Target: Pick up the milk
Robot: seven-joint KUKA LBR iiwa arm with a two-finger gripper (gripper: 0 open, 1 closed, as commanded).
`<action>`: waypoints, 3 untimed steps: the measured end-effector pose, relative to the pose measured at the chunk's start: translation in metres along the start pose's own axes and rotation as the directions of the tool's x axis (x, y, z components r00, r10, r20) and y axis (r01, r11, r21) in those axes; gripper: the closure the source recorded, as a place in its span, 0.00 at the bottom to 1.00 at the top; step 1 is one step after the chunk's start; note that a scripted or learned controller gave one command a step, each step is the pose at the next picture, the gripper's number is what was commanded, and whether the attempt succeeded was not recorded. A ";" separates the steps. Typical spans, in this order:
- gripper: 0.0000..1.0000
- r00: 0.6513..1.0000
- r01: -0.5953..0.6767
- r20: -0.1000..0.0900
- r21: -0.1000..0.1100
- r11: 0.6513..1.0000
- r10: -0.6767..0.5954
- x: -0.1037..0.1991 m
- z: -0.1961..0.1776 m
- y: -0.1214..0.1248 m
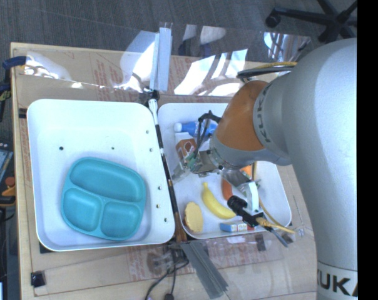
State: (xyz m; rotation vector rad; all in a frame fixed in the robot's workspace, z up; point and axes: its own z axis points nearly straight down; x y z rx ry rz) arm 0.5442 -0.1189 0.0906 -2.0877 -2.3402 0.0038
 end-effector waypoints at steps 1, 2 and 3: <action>0.00 0.661 -0.750 -0.002 0.002 0.661 0.750 0.002 -0.003 -0.058; 0.00 0.759 -0.651 0.000 0.001 0.759 0.651 -0.018 0.000 0.072; 1.00 0.768 -0.641 0.000 0.009 0.768 0.641 -0.014 -0.009 0.073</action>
